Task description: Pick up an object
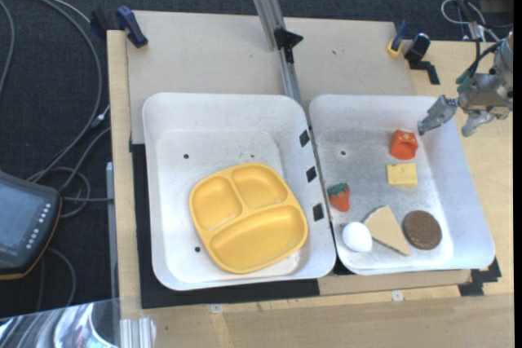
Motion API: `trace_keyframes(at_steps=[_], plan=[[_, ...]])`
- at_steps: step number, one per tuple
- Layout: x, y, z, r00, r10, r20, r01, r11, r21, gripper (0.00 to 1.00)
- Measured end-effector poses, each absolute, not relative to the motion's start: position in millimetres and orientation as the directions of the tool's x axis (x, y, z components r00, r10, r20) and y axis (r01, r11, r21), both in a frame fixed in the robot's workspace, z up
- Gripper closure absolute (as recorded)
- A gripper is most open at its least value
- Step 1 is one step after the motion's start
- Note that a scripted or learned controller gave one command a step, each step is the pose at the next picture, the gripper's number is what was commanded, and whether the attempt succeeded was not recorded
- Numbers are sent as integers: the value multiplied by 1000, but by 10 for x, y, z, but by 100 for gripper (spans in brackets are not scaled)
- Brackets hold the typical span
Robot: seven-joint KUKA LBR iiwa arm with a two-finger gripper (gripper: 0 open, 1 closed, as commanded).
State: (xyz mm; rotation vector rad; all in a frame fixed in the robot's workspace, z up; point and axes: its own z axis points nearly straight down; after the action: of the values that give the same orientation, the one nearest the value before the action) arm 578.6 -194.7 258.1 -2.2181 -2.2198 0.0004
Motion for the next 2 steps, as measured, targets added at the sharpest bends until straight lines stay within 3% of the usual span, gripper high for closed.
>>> trace_keyframes(at_steps=[1, 2], plan=[[5786, -1946, 2581, -1, 1000, 2, 1000, 1, -3, 0], [5806, -1890, 2146, -1, 1000, 2, 1000, 1, -6, 0]])
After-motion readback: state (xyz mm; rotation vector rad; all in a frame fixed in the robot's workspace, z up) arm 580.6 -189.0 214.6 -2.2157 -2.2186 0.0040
